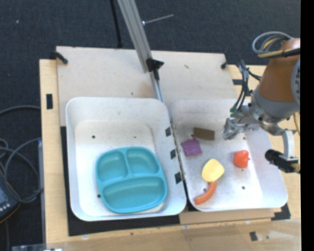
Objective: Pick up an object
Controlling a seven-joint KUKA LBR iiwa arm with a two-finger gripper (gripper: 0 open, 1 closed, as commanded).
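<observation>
The right bin (267, 192) holds several small objects: a brown block (203, 134), a purple block (191, 147), a yellow piece (212, 169), an orange carrot-like piece (205, 193) and a red-orange object (241, 159). My gripper (231, 129) hangs over the right bin's upper right part, just right of the brown block and above the red-orange object. Nothing shows between its fingers.
The left bin (83, 119) holds a teal divided plate (130, 179). A slanted metal bar (137, 33) rises from between the bins toward the top. Cables lie on the floor at left. A black fitting (280, 160) juts in at the right bin's right edge.
</observation>
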